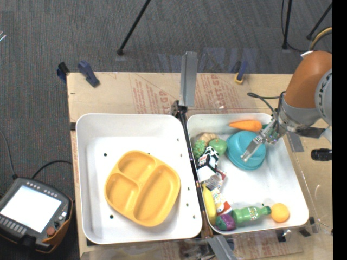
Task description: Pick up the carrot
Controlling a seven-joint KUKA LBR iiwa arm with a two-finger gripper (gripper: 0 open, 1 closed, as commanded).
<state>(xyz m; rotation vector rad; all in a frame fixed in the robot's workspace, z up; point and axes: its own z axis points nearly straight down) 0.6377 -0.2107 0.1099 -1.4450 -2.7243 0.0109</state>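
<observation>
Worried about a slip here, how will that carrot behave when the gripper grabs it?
The carrot looks like smooth, rigid toy plastic, so probably light and stiff. Its tapered, rounded shape could squirt from the gripper or roll. It lies by the bin wall beside the teal bowl, leaving little room.

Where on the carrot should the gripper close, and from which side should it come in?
Probably the thick middle of the carrot, from above, with the fingers across its width. It lies flat, lengthwise along the far wall of the right bin, pointed end toward the bin divider. The teal bowl sits close on its near side, so a sideways approach looks cramped. The gripper now hangs over that bowl.
</observation>
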